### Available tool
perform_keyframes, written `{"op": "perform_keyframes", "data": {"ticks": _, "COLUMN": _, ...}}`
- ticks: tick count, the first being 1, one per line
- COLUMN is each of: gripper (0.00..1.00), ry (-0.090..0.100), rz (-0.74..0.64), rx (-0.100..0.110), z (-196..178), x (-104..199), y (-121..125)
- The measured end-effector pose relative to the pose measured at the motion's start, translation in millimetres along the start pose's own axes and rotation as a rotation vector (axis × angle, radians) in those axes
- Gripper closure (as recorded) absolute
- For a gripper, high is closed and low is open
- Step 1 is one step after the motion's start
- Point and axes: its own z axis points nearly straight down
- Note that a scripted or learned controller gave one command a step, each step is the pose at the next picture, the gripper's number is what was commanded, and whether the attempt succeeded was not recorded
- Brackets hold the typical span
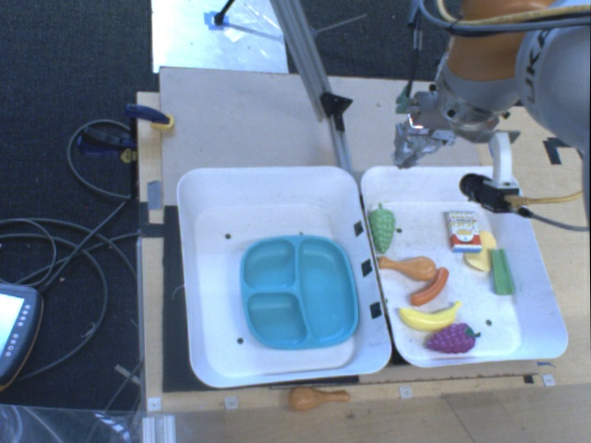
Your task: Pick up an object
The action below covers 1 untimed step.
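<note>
One claw [413, 146], on the grey arm [545, 53] with its orange band, hangs over the far edge of the right bin [545, 326], near that bin's far left corner; whether it is released or clenched cannot be told from this slant, and nothing shows in its grip.

Right bin, contents, nearest the claw first:
- Green ridged toy vegetable [381, 225], at the left wall, long axis running far-to-near, narrow end toward the near edge.
- Small red and white carton [463, 230], upright rectangle, toward the far right.
- Yellow wedge [479, 257], just beside the carton's near end.
- Green bar [501, 271], long axis far-to-near, beside the wedge, toward the right wall.
- Tan drumstick [407, 267], long axis left-to-right, thin end toward the left wall.
- Orange sausage [428, 287], tilted, touching or just beside the drumstick.
- Yellow banana [429, 317], long axis left-to-right, curved, tips raised toward the far side.
- Purple grapes [450, 339], at the near edge, just beside the banana.

Left bin [199, 247]: one blue three-compartment plate [299, 292], set toward the near right.

Counter [231, 118]: a second tan drumstick [318, 397] lies outside the bins at the counter's near edge, long axis left-to-right.
</note>
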Motion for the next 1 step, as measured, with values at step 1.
{"op": "perform_keyframes", "data": {"ticks": 1, "gripper": 1.0, "ry": 0.001, "rz": -0.001, "rx": -0.001, "z": 4.1, "x": 50.8, "y": -0.1}}
